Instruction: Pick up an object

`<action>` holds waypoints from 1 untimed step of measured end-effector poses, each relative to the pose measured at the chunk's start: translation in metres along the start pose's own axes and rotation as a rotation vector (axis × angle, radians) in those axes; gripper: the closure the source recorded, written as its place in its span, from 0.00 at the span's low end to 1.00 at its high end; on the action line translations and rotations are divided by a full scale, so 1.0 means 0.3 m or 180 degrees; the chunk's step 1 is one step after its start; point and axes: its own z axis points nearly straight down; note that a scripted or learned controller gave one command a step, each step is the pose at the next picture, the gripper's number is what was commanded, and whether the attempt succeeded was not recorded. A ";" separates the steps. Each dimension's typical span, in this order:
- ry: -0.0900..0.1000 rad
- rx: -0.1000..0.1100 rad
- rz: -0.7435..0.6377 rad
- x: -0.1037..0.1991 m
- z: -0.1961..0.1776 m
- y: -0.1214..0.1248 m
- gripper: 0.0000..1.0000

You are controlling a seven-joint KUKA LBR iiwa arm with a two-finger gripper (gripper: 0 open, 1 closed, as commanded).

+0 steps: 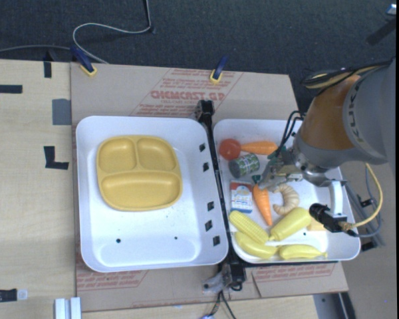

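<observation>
I see the arm (339, 121) reaching in from the right over the right bin (351, 248). The claw (274, 168) sits low in that bin's middle, just beside the green can (245, 165). I cannot tell whether the claw is open or closed; its tips are lost among dark parts and clutter.

Right bin contents, crowded together:
- a tomato (229, 149) at the upper left, touching the can's upper edge;
- a carrot (258, 147) lying across the top, just right of the tomato;
- a second carrot (263, 205) below the claw, pointing down;
- a small carton (241, 198) left of that carrot;
- a pale, curved piece (289, 195) to its right, kind unclear;
- corn (247, 225) and several yellow pieces (291, 223) packed along the lower edge.

The can, the upper carrot and the pale piece hem the claw in closely.

The left bin (146, 248) holds a yellow divided plate (139, 172), well apart from the arm. Both bins rest on cardboard (179, 92) on the desk (20, 198). A black cable (113, 28) loops beyond the cardboard.
</observation>
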 end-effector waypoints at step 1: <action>0.0001 0.0001 0.0000 0.000 0.000 0.000 0.00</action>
